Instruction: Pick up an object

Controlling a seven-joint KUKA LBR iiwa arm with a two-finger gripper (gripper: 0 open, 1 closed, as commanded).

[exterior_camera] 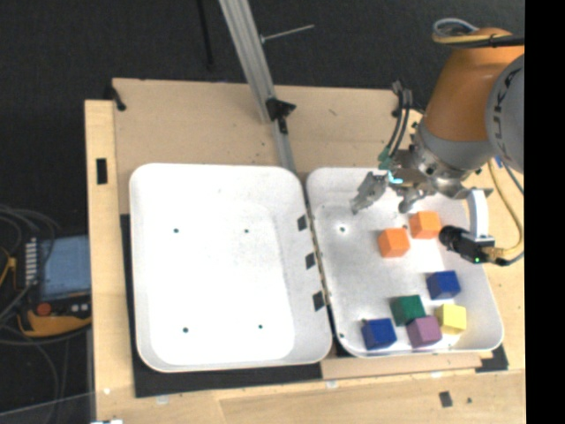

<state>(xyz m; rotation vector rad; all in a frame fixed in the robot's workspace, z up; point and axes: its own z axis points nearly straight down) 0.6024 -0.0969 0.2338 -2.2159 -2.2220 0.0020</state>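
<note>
**Pincer open above the right bin, blocks unheld**

The table (203,122) is a light brown board that carries two shallow white bins side by side. The left bin (221,263) is the larger of the two in the view and shows a few small dark dots on its floor. The right bin (349,254) touches it along a shared edge fitted with small dark clips.

The arm (463,104) enters from the right, grey with an orange band above the wrist, and ends over the upper part of the right bin. A slanted metal pole (252,56) crosses the table from the top of the view toward the gap between the bins.

The pincer (388,194) hangs over the upper part of the right bin with its fingers spread apart; nothing is seen between them.

The task objects are small blocks, all lying in the right bin. Two orange blocks lie just below the pincer: one orange block (394,242) toward the bin's middle, the other orange block (425,224) near the wrist. A blue block (443,284) lies further down at the right. The lower group comprises a green block (408,308), a yellow block (453,317), a purple block (425,330) and a second blue block (379,333), set close together near the bin's lower rim.
</note>
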